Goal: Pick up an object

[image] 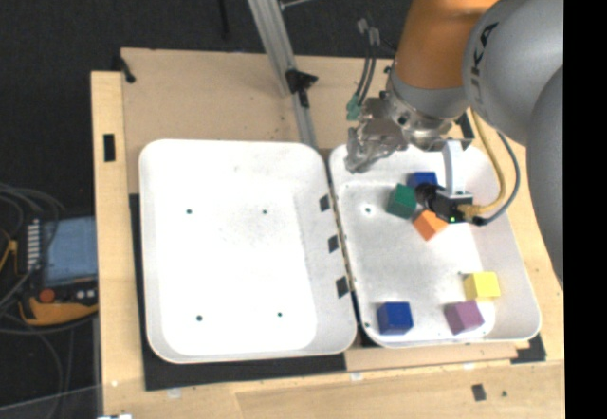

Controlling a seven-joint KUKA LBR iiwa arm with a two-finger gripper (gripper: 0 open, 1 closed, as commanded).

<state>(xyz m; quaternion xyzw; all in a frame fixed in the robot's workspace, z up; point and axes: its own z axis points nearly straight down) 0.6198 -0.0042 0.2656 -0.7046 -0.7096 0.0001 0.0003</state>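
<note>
Camera view | pincer [363, 158] state cannot tell | green block [402, 202] tilted, cube-like

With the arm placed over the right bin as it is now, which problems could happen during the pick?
The end effector sits at the right bin's far-left rim, so descending may strike it. The green cube, orange cube and a blue cube crowd together, so grasping one may push the others.

even overhead light, white bins [237, 246] glaring, slightly soft.
</note>
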